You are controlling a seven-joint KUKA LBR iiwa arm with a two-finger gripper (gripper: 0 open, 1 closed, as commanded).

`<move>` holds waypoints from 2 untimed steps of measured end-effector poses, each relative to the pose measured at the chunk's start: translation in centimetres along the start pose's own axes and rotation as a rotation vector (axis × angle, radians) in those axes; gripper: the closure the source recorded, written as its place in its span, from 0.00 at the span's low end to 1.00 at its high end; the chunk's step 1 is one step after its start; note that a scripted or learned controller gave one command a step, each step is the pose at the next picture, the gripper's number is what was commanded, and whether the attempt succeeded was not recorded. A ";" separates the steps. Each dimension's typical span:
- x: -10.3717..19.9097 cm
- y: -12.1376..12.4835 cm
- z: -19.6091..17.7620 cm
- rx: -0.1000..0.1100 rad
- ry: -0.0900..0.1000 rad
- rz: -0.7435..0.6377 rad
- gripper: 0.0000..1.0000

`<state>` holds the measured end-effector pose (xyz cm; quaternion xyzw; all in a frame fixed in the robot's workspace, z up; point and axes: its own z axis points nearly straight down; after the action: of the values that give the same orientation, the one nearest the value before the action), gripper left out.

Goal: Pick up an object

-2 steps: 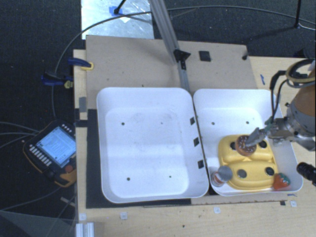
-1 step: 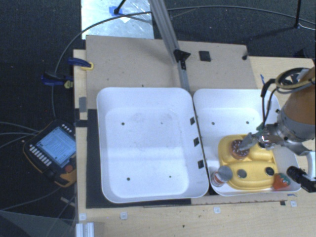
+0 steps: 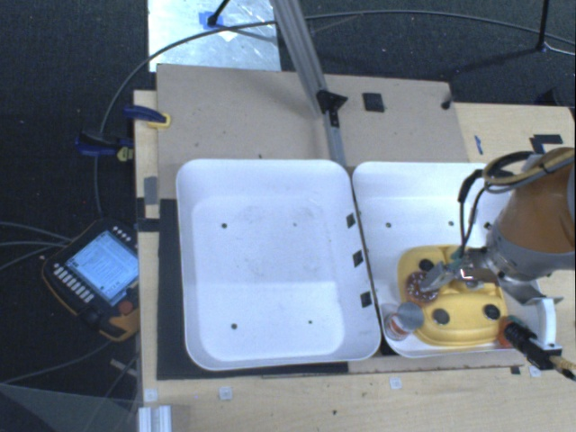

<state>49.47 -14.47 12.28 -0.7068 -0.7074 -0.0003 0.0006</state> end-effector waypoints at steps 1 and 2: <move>0.1 0.3 -1.5 -0.007 0.002 -0.003 1.00; -0.6 0.1 -6.1 -0.006 -0.003 -0.002 1.00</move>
<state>49.54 -15.10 18.43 -0.7060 -0.7082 -0.0013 -0.0026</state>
